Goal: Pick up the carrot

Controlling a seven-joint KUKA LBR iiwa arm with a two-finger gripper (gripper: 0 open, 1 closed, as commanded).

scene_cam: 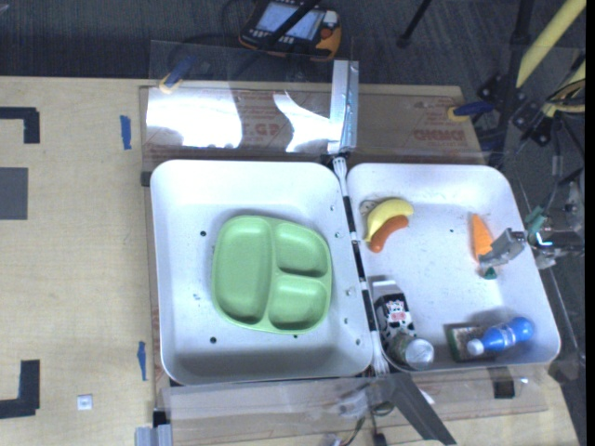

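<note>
Two bins sit side by side on the desk (74, 249): the left bin (177, 193) holds a divided plate (271, 272). In the right bin (437, 179), a banana (387, 215) lies at the upper left, the carrot (481, 236) toward the right with the tool (497, 254) just beside it, and a bottle (493, 336) lies along the near wall, right of a can (412, 349)
</note>
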